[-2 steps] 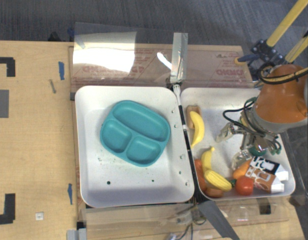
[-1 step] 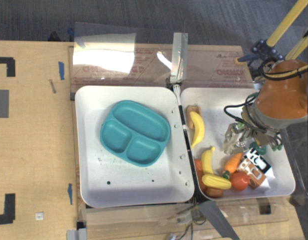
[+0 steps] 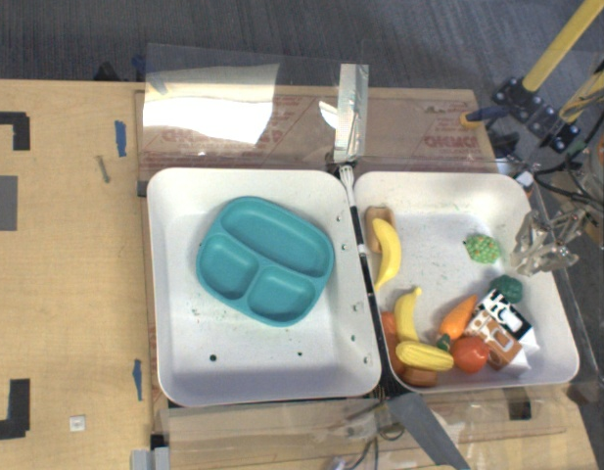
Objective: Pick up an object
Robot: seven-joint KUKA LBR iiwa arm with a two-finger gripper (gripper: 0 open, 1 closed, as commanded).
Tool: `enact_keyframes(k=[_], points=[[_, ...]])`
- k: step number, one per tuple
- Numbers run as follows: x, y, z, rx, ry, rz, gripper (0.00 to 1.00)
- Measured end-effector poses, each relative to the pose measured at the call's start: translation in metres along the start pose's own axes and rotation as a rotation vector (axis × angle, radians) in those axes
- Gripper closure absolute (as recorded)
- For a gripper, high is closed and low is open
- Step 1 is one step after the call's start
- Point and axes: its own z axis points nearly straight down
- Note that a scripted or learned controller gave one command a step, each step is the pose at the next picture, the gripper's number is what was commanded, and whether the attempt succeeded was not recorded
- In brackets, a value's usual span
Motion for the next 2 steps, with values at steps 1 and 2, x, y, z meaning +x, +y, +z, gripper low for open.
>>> enact_keyframes(k=[1,2], points=[[0.0303,0.0105,0.0817,0.023,-0.019,-0.039,1.0],[0.0328,0.0124,0.0871,0.015,-0.011,-0.04,0.0]])
